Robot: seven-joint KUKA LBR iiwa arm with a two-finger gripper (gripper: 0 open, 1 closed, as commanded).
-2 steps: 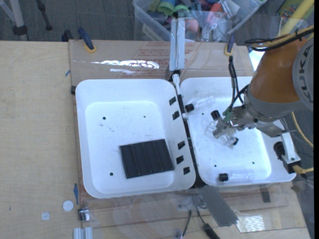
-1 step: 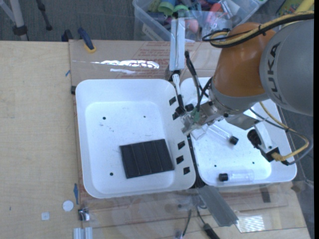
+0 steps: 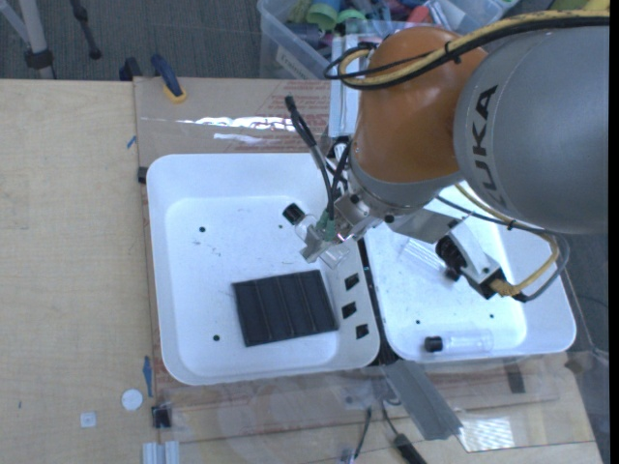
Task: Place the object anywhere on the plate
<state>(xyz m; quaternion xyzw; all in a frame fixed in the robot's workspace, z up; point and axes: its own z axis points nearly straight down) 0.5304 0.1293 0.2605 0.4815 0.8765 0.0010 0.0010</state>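
two white bins (image 3: 184, 356); one dark ribbed plate (image 3: 285, 307) in the left at five o'clock. one gripper (image 3: 324, 245) at one o'clock of it, grip state unreadable.

— What does the plate (image 3: 285, 307) look like?
— It's a dark, flat rectangle with ridges running across it, lying slightly askew on the floor of the left bin (image 3: 184, 259), toward its near right part.

— And the object?
— Possibly the clear tube with a black cap (image 3: 462, 341) lying on its side in the right bin (image 3: 546, 307), near the front wall. It points left to right, cap at the left, well apart from the plate.
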